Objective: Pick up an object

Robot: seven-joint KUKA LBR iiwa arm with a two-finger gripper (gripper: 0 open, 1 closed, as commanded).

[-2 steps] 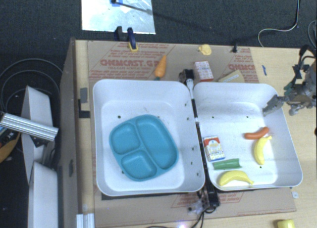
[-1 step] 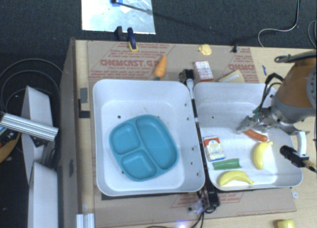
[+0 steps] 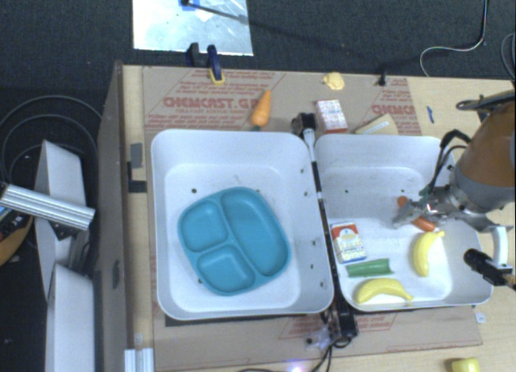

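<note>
1. The gripper point(image 3: 413, 215) sits low in the right bin point(image 3: 379, 156), at the right-centre of the frame. Its grey fingers point(image 3: 403, 217) point toward the frame's left; a small orange-red piece point(image 3: 422, 223) lies right at them, but whether they are spread, closed or pinching it cannot be told.
2. That orange-red piece is the closest candidate for the pick. It looks like a small plastic toy, so probably light and rigid, smooth enough to slip; a grip across its narrow middle seems safest.
3. Just below the fingers lies a yellow banana-like toy point(image 3: 423, 252), upright in the frame and apart from the gripper. It is curved and glossy, so taking it across the mid-body should work better than at a tapering end.
4. Further toward the frame's lower centre, a second yellow banana point(image 3: 382, 290) lies along the bin's lower wall, with a green pod-shaped piece point(image 3: 368, 266) just above it and a small red-and-white carton point(image 3: 348, 241) above that. The carton is flat and would be hard to pinch.
5. In the left bin point(image 3: 234, 152), a blue divided tray point(image 3: 233, 238) rests well apart from the arm.
</note>
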